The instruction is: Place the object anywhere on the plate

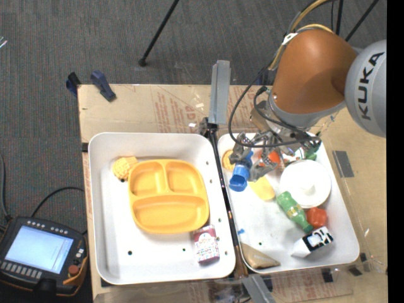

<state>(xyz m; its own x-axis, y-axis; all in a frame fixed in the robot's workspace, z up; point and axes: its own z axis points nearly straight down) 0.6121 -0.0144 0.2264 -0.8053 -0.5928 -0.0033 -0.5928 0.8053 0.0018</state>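
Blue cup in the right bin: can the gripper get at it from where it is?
Probably yes. The blue cup lies uncovered just below the gripper, though a yellow piece crowds its right side.

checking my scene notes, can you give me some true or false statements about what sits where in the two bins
1. The yellow three-compartment plastic plate lies in the left bin. True.
2. A small pink carton sits on that plate. False: it lies on the bin floor beside the plate's near corner.
3. A blue plastic cup is in the right bin. True.
4. The green bottle lies in the left bin. False: it is in the right bin, beside the white round bowl.
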